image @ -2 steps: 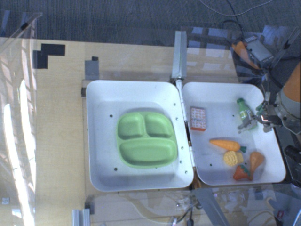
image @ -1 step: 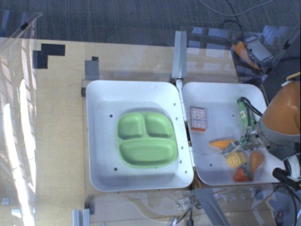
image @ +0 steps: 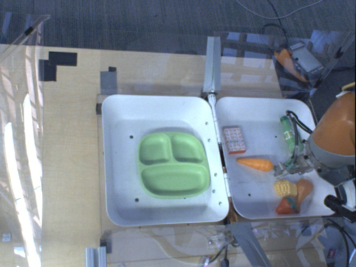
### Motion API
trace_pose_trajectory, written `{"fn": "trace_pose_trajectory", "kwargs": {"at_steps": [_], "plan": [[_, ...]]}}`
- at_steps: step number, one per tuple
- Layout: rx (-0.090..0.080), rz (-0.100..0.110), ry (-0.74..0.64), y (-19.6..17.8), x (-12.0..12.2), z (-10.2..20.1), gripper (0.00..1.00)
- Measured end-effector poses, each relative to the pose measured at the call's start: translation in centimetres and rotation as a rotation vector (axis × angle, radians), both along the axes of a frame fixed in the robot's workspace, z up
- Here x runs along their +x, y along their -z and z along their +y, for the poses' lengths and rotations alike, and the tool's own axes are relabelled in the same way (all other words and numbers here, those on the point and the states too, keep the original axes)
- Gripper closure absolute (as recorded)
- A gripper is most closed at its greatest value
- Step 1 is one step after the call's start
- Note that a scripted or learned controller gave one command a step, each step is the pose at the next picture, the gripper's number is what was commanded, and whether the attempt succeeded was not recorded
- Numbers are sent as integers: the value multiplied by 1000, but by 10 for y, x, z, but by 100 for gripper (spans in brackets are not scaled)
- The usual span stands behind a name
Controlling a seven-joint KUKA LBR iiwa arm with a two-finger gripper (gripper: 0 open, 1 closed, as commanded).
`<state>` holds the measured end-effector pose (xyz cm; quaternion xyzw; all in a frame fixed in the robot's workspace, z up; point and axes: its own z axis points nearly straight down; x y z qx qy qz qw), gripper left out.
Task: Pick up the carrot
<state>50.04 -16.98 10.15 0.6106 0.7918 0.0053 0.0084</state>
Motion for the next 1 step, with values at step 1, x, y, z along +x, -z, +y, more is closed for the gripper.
{"fn": "trace_pose_trajectory", "kwargs": {"at_steps": [1], "plan": [[2, 13, 73, -84, -12, 90, 100]]}}
